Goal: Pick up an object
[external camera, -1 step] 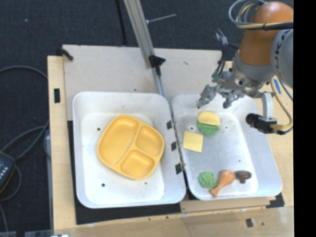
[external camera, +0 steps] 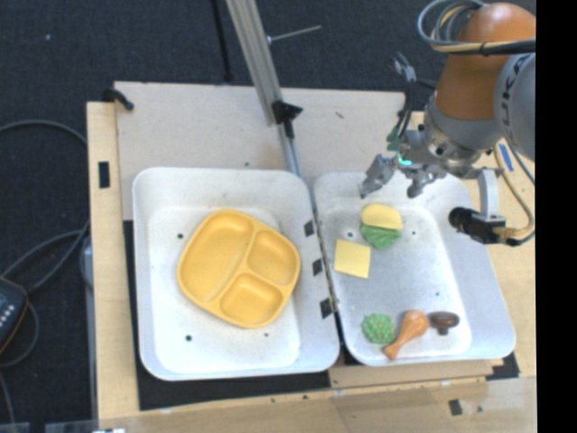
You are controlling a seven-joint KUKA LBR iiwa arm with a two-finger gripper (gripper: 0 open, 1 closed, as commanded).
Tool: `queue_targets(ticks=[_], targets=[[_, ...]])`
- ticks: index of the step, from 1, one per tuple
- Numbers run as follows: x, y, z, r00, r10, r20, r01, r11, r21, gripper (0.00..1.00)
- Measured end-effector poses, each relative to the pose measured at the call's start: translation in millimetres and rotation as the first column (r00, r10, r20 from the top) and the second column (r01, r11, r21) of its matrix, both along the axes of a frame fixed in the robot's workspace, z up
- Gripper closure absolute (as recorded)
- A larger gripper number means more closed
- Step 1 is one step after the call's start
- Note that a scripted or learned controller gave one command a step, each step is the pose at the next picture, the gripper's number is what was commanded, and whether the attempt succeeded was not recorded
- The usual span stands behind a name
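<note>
Pale wooden bench (external camera: 104, 269) on a dark carpeted floor (external camera: 54, 43). A beige board (external camera: 189, 124) covers the bench's far part. A slanted aluminium post (external camera: 255, 48) rises from the board's far edge. Black cables (external camera: 36, 242) trail across the floor beside the bench's left edge. Lighting even.

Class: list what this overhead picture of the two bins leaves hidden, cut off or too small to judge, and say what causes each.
- Arm: cut off by the camera view's right edge.
- Green-and-yellow toy: too small to tell what food it is.
- Small brown piece by the drumstick: too small to identify.
- Dark device: cut off by the left edge.
- Metal post: top cut off by the upper edge.
</note>
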State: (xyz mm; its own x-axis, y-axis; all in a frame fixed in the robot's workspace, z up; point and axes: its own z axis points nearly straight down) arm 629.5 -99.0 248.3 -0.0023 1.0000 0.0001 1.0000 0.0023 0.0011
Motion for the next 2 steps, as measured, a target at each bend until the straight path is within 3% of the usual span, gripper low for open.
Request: queue_targets(ticks=[2], targets=[[-9,1,-115,1.0,-0.003,-0.006,0.003,1.0,-0.001,0.0]])
